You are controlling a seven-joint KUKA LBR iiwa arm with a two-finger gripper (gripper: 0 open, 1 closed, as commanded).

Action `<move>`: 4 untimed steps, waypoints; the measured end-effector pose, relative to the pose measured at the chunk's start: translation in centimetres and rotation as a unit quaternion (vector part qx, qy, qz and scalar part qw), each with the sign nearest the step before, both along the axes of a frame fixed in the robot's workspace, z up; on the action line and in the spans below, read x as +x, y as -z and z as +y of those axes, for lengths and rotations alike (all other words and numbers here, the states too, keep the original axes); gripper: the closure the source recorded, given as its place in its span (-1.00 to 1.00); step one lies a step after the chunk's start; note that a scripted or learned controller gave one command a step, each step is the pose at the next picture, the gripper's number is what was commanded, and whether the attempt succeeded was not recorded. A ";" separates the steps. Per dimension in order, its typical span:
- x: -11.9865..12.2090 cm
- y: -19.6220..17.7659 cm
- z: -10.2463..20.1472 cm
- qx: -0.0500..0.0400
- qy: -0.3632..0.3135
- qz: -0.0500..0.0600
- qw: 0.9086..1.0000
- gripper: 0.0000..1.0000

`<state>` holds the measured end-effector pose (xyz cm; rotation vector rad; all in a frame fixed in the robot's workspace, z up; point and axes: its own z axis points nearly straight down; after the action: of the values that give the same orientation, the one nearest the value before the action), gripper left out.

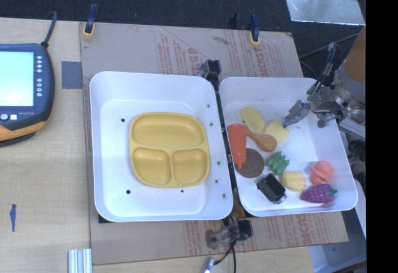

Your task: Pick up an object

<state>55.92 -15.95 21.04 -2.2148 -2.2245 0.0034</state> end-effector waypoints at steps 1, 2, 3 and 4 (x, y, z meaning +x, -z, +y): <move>-0.6 10.7 3.7 0.000 -0.001 0.002 1.000 -1.00; -0.5 9.6 3.5 -0.001 -0.002 0.001 1.000 1.00; -0.5 9.6 3.5 -0.001 -0.002 0.001 1.000 -1.00; 7.1 11.9 -0.3 0.000 0.000 -0.001 1.000 -1.00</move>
<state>62.98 -16.22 9.17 -2.2159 -2.2245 0.0017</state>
